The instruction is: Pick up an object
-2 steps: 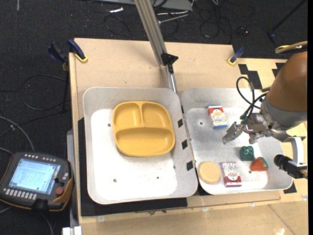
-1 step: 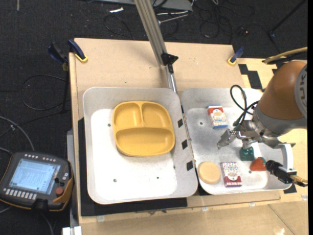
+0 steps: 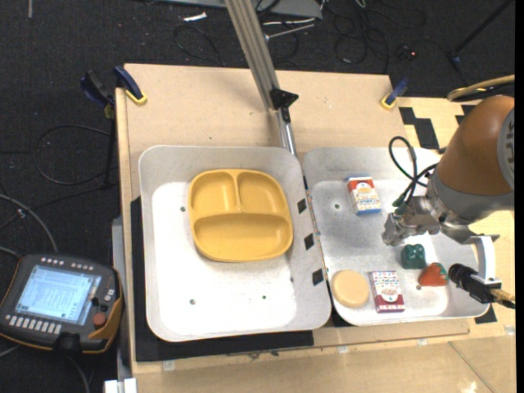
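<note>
A wooden bench (image 3: 205,105) seen from above holds two shallow white bins side by side. The left bin (image 3: 164,301) contains a yellow divided plate (image 3: 241,214), sitting toward its 12 o'clock half. The right bin (image 3: 336,199) holds several small objects. A small white and orange carton (image 3: 363,195) lies near the bin's middle, toward 12 o'clock. A round tan disc (image 3: 350,287) sits at about 7 o'clock, with a red and white box (image 3: 387,291) just beside it at 6 o'clock. A green toy (image 3: 413,256) and a red toy (image 3: 433,276) lie close together at about 4 o'clock. The grey arm with its orange band (image 3: 483,150) reaches in from 3 o'clock. Its gripper (image 3: 396,230) hangs over the right bin, just at 10 o'clock of the green toy; whether it is spread or pressed together cannot be told. A teach pendant (image 3: 57,297) rests off the bench at 8 o'clock.
</note>
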`<state>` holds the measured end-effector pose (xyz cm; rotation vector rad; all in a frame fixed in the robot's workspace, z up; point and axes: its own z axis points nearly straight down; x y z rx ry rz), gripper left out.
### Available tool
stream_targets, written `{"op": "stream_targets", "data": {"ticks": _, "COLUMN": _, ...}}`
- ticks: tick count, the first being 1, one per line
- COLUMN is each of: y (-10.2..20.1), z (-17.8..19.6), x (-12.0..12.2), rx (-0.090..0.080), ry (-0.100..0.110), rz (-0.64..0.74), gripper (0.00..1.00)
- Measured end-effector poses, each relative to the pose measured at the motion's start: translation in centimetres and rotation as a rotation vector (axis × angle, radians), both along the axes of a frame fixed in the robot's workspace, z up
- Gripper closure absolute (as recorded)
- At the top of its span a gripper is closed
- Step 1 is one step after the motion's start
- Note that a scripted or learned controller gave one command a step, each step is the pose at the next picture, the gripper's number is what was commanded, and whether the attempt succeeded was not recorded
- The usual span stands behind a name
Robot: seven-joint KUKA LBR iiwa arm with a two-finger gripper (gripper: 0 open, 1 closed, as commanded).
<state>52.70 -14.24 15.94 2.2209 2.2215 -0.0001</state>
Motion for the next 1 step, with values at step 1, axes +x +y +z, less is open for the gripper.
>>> {"op": "stream_targets", "data": {"ticks": 1, "y": 0.85, "z": 4.74, "x": -0.18, "rx": -0.001, "ry": -0.005, "rz": 0.003, "gripper": 1.00}}
